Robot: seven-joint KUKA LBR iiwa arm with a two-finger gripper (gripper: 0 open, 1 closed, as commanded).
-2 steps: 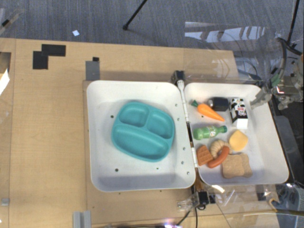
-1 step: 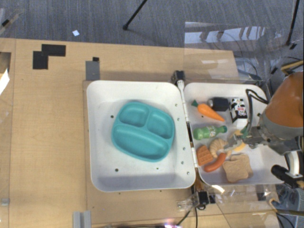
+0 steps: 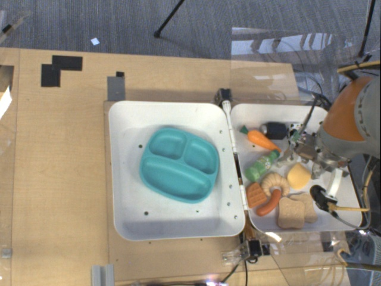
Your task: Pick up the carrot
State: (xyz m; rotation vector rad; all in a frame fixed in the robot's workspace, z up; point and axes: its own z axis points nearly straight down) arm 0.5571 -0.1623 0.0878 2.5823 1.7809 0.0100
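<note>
1. Nearest the lens, along the bottom of the right bin (image 3: pixel 348 219): a tan bread-like block (image 3: pixel 291 213) against the near wall, a red sausage (image 3: pixel 269 202) curving beside it, a small orange waffle-like piece (image 3: pixel 256 194) to its left. All crowded into one corner, probably tipped in loose rather than laid out.
2. A step further in: a pale croissant-shaped piece (image 3: pixel 274 182), a yellow lemon-like lump (image 3: pixel 299 176), a green vegetable (image 3: pixel 261 167) lying at a slant towards the middle of the bin.
3. Above and right of the lemon, the gripper (image 3: pixel 306 151), hanging low at the end of the grey arm (image 3: pixel 345 124) with its orange band, reaching in from the right. Cannot tell how wide the claw stands, nor whether anything sits in it: dark fittings and cables clutter that spot. No carrot seen in its grasp.
4. Left of the gripper and nearer the far wall: the carrot (image 3: pixel 262 139), lying flat on the bin floor, green tip pointing to the divider, orange body angled down and right. Near the gripper but apart from it; clear of the green vegetable. A dark object (image 3: pixel 275 128) just behind it.
5. Left bin (image 3: pixel 125 159): a teal sectioned plate (image 3: pixel 179 164) in the middle, well apart from the food, likely a drop place.
6. Judged: pick not yet made; a short shift left and back needed.
</note>
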